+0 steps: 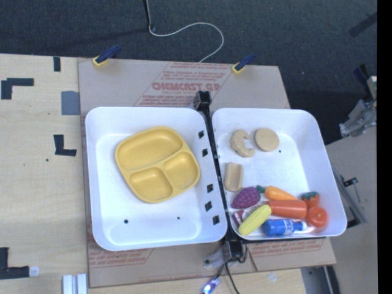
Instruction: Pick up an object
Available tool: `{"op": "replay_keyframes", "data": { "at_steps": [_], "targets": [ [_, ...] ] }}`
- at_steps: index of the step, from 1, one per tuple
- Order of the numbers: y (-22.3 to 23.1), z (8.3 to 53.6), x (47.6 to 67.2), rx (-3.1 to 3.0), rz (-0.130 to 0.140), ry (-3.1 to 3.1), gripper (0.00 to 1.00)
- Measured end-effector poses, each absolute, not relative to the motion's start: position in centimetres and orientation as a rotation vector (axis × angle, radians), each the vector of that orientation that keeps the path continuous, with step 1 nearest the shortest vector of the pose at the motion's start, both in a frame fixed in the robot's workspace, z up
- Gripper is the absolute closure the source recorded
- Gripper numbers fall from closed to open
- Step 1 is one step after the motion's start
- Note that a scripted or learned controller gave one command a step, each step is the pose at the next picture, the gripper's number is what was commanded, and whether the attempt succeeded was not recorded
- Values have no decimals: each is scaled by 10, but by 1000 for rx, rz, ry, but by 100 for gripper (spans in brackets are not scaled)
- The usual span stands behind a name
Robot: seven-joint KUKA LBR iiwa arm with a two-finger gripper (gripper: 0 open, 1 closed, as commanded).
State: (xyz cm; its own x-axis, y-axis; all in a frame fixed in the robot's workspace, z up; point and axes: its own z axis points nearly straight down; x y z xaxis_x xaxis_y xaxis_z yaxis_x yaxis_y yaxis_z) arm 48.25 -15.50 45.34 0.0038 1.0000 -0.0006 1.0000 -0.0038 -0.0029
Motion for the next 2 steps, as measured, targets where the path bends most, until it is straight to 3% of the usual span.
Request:
{"op": "replay_keyframes", "data": {
  "at_steps": [2],
  "targets": [
    [-225, 420, 483, -2224, 4, -2218, 100]
  ]
}}
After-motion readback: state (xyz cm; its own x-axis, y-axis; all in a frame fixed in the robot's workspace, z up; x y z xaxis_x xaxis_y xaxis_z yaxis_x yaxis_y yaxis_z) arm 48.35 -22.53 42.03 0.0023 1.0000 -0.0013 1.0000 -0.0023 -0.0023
